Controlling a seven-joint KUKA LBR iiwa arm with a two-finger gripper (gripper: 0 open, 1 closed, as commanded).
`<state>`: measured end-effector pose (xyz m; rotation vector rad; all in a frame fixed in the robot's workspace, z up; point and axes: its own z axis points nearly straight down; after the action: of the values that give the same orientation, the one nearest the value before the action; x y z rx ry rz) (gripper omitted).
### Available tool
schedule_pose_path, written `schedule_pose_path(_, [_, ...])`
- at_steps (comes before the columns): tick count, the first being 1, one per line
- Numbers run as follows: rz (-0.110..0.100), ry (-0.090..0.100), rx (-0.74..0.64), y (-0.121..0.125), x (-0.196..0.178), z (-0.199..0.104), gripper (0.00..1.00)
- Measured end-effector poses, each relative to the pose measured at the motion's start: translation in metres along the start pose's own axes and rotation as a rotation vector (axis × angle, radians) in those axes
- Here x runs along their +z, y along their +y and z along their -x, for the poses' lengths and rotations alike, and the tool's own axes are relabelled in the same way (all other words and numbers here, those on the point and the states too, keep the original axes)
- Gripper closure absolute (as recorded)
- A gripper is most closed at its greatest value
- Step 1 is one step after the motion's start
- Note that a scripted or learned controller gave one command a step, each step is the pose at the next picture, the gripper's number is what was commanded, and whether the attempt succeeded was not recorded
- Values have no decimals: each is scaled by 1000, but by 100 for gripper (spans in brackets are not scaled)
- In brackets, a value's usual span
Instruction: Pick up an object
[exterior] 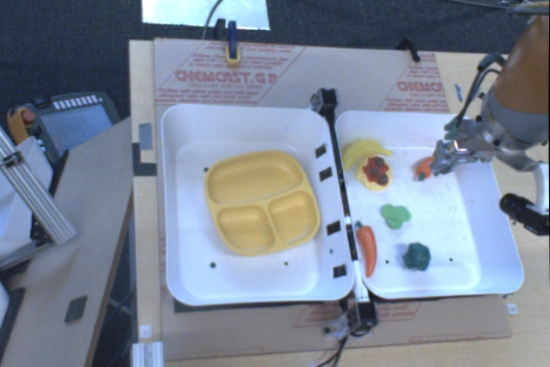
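The right bin holds several small toy foods. A yellow banana lies at its upper left, with a red berry-like piece against it. Lower down are a light green piece, an orange carrot by the divider, and a dark green broccoli. A small orange-red piece sits at the tip of my gripper, which reaches in from the right over the bin's upper part. The piece touches the gripper's left end; whether it is gripped is unclear.
In the left bin lies a yellow divided plate. A black divider separates the bins. A pendant and metal rail lie on the side table at left. A cable crosses the cardboard behind the bins.
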<state>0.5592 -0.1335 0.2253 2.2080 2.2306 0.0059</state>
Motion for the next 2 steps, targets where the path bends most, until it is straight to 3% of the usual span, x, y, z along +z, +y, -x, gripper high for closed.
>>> schedule_pose_path(2, [-2,0,2,18,-2,-106,100])
